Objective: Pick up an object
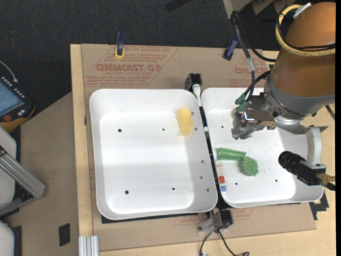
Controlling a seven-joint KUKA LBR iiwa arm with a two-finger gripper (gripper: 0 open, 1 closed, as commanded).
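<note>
While the gripper (pixel 244 126) is hovering over the right bin (pixel 266 193), jaw width impossible to tell, the green brush (pixel 240 160) is lying just below it; it should be descending centred over the handle.

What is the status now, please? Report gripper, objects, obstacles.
Gripper above right bin, nothing seen held. Green brush just below it. Yellow piece in left bin. Path clear.

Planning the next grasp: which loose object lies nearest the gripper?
The green brush, in the right bin just below the gripper; the yellow piece lies in the left bin.
</note>
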